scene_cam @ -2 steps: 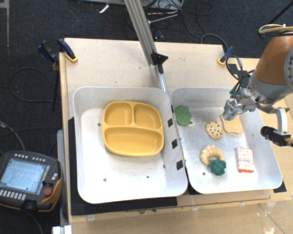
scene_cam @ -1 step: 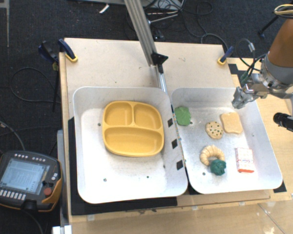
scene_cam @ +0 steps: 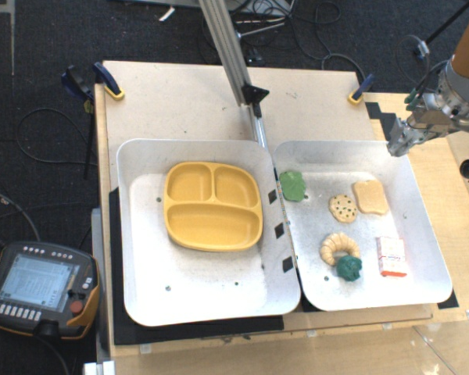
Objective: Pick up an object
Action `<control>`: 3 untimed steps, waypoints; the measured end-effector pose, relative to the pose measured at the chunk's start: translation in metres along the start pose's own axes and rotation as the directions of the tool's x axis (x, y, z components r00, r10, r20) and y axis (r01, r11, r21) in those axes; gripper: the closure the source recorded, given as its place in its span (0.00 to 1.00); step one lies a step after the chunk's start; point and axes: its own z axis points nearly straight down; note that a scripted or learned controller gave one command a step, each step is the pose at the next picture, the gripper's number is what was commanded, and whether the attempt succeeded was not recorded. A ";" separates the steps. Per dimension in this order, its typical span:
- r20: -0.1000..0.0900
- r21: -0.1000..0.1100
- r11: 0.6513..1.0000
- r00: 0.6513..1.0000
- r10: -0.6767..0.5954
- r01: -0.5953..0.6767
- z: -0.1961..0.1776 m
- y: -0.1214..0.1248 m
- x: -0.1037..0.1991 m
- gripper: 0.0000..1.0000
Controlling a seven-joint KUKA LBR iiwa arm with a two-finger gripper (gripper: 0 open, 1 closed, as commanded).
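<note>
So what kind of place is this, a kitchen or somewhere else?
Probably a robot lab, not a kitchen. A gripper hangs over two white bins on a bench, a handheld robot controller lies beside it, and cables trail across the floor. The yellow tray and cookie look like toys.

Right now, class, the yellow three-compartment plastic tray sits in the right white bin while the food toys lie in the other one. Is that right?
Not quite. The camera view shows the yellow three-compartment plastic tray in the left white bin; the food toys lie in the right white bin.
</note>
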 end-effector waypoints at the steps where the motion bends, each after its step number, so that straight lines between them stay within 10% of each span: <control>1: -0.004 0.008 1.000 1.000 -0.004 0.004 0.002 -0.007 0.049 1.00; 3: -0.005 0.009 1.000 1.000 -0.005 0.005 0.009 -0.018 0.156 1.00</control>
